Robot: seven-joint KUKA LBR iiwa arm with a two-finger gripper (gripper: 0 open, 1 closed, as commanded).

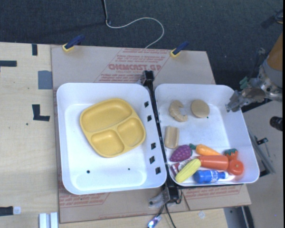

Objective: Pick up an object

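Camera view from above has the two white bins side by side on a cardboard sheet laid over the counter [19, 141]. The left bin [69, 175] carries a yellow divided plate [112, 126], lying flat and a little turned. The right bin [237, 127] has the toy food. Near its far edge sit a tan bread piece [177, 110] and a round tan cookie [200, 109], close together but apart. A pale block [171, 137] lies just below them, by the divider. Toward the near edge the rest is bunched up: purple grapes [181, 152], an orange carrot [208, 150], a yellow corn cob [187, 170], a red-orange sausage [213, 162], a red tomato [235, 167] and a blue and white bottle [210, 176], most of them touching a neighbour.

The gripper [233, 103] is off at the right bin's far right corner, over its rim, well apart from the food. Nothing sits between its fingers as far as I can make out; whether they are spread or closed I cannot tell from here.
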